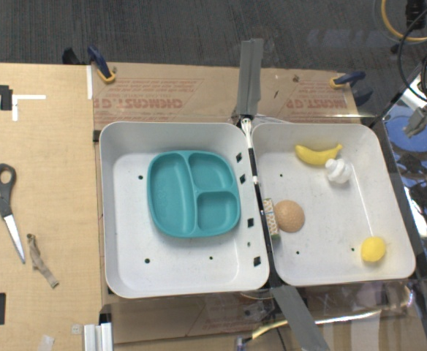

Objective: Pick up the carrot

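The right bin (pixel 389 196) holds a yellow banana (pixel 317 153) near its far edge, with a small white object (pixel 337 171) touching the banana's right end. A round tan ball-like item (pixel 289 216) lies close to the bin's left wall. Beside it, a small speckled strip (pixel 270 216) rests against that wall. A yellow lemon-like item (pixel 373 249) sits near the front right corner. I see nothing orange or carrot-shaped among these items.
In the left bin (pixel 118 218) lies a teal divided plate (pixel 194 193). Scissors (pixel 4 203) and a small scrap (pixel 42 260) lie on the cardboard bench to the left. Clamps (pixel 102 64) hold the cardboard at the back. Cables and blue gear (pixel 418 123) crowd the right edge.
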Tool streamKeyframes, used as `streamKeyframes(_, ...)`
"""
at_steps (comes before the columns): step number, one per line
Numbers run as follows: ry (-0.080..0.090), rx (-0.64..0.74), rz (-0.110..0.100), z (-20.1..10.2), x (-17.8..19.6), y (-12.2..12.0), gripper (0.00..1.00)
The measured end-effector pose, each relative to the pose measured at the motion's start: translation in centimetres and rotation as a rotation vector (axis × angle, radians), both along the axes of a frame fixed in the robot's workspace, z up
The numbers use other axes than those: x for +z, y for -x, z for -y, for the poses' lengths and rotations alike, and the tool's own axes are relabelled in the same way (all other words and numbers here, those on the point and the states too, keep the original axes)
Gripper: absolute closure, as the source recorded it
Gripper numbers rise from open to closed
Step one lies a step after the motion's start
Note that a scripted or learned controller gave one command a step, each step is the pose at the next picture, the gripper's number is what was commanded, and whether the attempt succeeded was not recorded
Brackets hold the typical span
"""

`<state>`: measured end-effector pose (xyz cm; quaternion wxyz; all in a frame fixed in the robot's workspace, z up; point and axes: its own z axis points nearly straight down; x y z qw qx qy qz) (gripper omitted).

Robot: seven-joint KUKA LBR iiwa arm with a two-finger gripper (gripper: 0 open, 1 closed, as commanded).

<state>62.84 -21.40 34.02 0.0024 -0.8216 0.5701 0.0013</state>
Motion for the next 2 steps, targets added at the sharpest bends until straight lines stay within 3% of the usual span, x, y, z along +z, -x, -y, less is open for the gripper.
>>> streamKeyframes(1,0.001,0.474,0.002,-0.3,-3.0,3.8,1.0)
streamKeyframes(2,0.002,0.589,0.009,-0.2,3.3,-1.4,1.0)
